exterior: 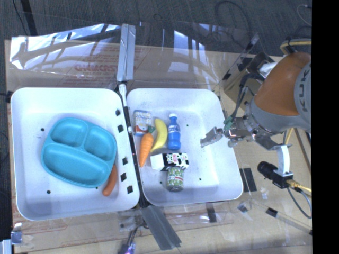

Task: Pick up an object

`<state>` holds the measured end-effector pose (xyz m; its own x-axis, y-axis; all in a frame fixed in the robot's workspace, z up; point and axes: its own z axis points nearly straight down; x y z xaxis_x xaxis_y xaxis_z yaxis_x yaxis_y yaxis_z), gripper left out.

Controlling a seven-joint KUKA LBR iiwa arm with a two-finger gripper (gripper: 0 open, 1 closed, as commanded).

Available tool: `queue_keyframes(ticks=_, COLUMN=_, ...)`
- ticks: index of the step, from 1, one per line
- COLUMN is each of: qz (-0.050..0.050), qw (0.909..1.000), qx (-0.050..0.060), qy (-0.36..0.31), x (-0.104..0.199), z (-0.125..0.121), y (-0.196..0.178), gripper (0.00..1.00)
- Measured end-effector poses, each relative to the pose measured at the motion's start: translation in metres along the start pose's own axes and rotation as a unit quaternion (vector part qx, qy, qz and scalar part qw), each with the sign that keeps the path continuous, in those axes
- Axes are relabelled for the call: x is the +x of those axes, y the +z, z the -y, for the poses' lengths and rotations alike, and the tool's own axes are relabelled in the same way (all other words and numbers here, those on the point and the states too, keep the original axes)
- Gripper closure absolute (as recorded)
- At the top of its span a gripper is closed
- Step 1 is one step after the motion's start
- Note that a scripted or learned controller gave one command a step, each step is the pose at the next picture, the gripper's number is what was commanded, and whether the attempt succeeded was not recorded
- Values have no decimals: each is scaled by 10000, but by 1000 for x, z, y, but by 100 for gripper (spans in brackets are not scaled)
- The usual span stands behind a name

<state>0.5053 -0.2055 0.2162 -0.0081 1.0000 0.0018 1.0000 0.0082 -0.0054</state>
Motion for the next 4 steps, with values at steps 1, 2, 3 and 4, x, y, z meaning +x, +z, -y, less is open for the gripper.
queue_keyframes(ticks=1, qz=8, qw=9954, qx=-18, qy=-962, x=16, z=-31, y=125, gripper=0)
queue_keyframes(ticks=2, qz=5, qw=9922, qx=0, qy=-1246, x=45, z=-129, y=125, gripper=0)
queue_keyframes(ticks=3, qz=-6, qw=9910, qx=175, qy=-1326, x=55, z=-142, y=129, gripper=0)
queue_keyframes(ticks=4, qz=41, qw=9726, qx=-11, qy=-2324, x=98, z=-96, y=123, gripper=0)
